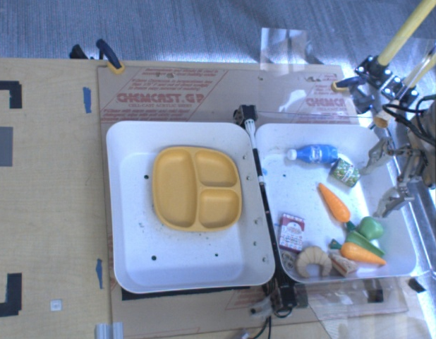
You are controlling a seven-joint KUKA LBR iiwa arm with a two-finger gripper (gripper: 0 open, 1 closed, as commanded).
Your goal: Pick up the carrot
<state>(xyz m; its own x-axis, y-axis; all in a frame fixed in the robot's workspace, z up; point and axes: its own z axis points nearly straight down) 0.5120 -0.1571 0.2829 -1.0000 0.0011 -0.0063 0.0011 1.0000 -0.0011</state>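
Two carrots lie in the right bin; whether the gripper is open, I cannot tell.

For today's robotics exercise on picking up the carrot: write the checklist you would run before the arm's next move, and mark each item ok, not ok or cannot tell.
1. Carrot lies in the right bin: ok.
2. Carrot's top uncovered: ok.
3. Only one carrot present: not ok; a second carrot lies near the green vegetable.
4. Gripper already over the carrot: not ok; it is at the bin's right edge.
5. Fingers open: cannot tell.
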